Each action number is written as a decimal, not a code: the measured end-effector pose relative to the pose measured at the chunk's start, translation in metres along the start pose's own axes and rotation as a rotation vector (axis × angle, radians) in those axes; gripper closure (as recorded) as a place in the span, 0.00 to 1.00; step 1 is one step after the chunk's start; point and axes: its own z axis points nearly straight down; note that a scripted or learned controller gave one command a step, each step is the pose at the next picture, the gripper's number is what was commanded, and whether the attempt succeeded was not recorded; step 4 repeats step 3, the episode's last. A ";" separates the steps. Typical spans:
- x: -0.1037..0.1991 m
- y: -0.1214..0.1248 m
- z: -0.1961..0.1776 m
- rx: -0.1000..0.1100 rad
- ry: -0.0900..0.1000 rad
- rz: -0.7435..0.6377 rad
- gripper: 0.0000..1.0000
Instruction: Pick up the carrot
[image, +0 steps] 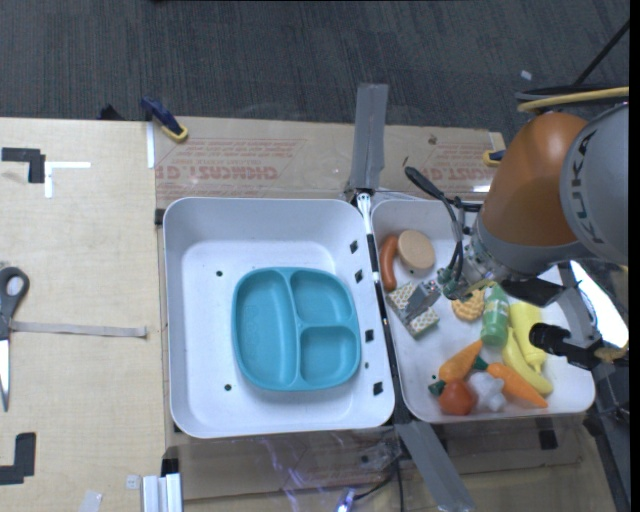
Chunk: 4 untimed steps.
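An orange carrot (462, 358) with a green top lies in the right bin (570, 405), near its front, pointing toward a red tomato (457, 398). A second orange carrot-like piece (522, 384) lies just to the right of it, under a yellow banana (525, 345). My gripper (447, 287) hangs low over the middle of the right bin, above and behind the carrot, close to a checkered cracker (420, 317). The arm's orange band (535, 185) and wrist hide part of the bin's back right.
The left bin (190, 330) holds a blue divided plate (297, 327). In the right bin are also a sausage (388, 263), a round bun (415, 250), a green piece (494, 315) and a waffle (467, 306). Scissors (8, 300) lie at far left.
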 end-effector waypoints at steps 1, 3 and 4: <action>-0.003 -0.049 0.000 0.000 0.002 -0.260 0.00; -0.045 -0.071 0.074 -0.001 0.000 0.127 1.00; -0.045 -0.071 0.074 -0.001 0.000 0.127 1.00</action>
